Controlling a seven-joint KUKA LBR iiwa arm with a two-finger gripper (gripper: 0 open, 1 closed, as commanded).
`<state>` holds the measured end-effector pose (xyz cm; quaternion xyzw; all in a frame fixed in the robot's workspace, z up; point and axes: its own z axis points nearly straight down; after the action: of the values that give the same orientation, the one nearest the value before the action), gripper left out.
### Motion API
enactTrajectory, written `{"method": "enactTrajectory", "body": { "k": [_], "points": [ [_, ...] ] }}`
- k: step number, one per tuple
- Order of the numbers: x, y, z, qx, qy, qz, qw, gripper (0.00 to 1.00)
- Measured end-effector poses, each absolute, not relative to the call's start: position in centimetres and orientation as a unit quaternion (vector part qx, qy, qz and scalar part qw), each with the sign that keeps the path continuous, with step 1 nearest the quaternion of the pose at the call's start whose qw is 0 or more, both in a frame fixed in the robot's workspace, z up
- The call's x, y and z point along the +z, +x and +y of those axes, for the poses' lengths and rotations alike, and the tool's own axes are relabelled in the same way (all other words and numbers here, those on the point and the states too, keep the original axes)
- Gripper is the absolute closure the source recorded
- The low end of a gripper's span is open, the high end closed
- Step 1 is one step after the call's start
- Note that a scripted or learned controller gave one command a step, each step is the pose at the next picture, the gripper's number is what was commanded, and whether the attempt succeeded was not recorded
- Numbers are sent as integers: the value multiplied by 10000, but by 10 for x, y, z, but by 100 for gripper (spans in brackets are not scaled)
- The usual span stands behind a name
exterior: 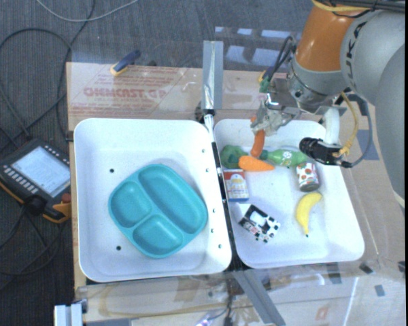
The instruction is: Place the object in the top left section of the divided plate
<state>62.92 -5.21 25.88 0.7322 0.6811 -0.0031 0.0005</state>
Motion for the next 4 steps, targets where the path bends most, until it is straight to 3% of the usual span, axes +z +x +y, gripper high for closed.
{"method": "enactTrajectory", "body": {
  "k": [1,2,3,4],
  "points": [
    [249,590,38,-17,6995,7146,-9,100],
    [259,536,91,-20,6929,7210,-13,100],
    [199,491,149,-30,7138,7004,-17,100],
    [199,492,148,-29,7141,7001,-15,0]
  ]
}}
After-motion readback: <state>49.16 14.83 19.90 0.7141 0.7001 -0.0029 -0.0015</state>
